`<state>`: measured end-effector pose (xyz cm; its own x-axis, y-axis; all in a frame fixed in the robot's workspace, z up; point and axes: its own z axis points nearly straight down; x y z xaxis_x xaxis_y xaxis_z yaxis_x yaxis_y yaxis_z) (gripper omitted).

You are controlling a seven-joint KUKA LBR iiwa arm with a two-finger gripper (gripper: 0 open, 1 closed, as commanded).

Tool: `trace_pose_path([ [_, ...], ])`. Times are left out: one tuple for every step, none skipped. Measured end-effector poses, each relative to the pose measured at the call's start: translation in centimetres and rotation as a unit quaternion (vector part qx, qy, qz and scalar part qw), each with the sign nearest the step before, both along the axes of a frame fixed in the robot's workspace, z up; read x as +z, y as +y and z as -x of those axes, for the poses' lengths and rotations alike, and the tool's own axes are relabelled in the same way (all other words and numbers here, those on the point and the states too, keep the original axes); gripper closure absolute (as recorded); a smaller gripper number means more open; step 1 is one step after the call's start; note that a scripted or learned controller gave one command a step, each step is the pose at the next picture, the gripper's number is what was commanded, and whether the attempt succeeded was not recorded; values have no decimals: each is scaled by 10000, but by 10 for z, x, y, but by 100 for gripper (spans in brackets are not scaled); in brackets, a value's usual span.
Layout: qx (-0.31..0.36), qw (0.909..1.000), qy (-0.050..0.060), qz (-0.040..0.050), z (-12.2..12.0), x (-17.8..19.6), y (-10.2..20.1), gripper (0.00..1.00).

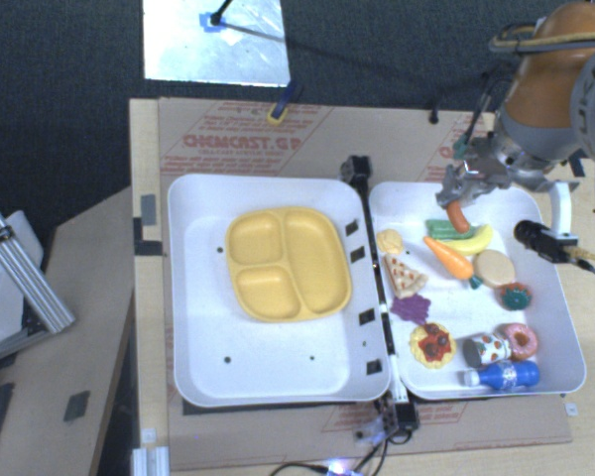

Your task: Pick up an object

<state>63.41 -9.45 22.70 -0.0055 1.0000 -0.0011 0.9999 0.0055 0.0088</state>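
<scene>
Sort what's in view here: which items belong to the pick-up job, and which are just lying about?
In the job:
- pincer
- red sausage, seen between its fingers, over the right bin

Lying about:
- yellow divided tray in the left bin
- banana
- carrot
- pizza slice
- doughnut
- blue bottle

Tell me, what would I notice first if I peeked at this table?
Probably the big yellow plate with three sections, sitting alone in the left bin. Next, the colourful pile of toy food in the right bin, such as a carrot and a pink donut. Above it hangs the gripper, with a red sausage between its fingers.
</scene>
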Motion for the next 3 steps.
trace_pose_path([
  [0,10000,26,-4,-1,-2,0,100],
  [14,10000,53,-14,33,-11,45,100],
  [15,10000,51,-12,58,-11,80,100],
])
